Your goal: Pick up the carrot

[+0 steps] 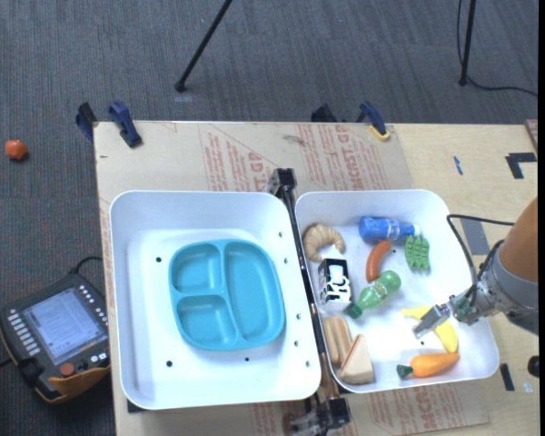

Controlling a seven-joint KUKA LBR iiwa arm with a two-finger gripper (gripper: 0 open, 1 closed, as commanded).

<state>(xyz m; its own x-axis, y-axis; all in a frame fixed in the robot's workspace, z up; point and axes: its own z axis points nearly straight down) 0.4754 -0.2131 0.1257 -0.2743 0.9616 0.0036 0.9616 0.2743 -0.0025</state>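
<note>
Entry, largest first. We log the right bin [440, 205], over whose near right part the gripper [433, 321] hangs; the left bin [132, 243], far off on the side away from the arm, holds a blue divided plate [225, 293]. We cannot tell how far the tool is open, and we see nothing in it. Just beneath and beside the tip lies a yellow banana [445, 334]; just past that, toward the bin's near wall, lies the carrot [430, 365], orange with a green top. Beyond the tip, toward the other bin, we note a green bottle [376, 292], a sausage [375, 260] and a sandwich wedge [356, 360]. Risks, as we judge them: the tool closes on the banana instead, since it crowds the carrot; or the tapered carrot rolls against the wall and slips free.
</note>
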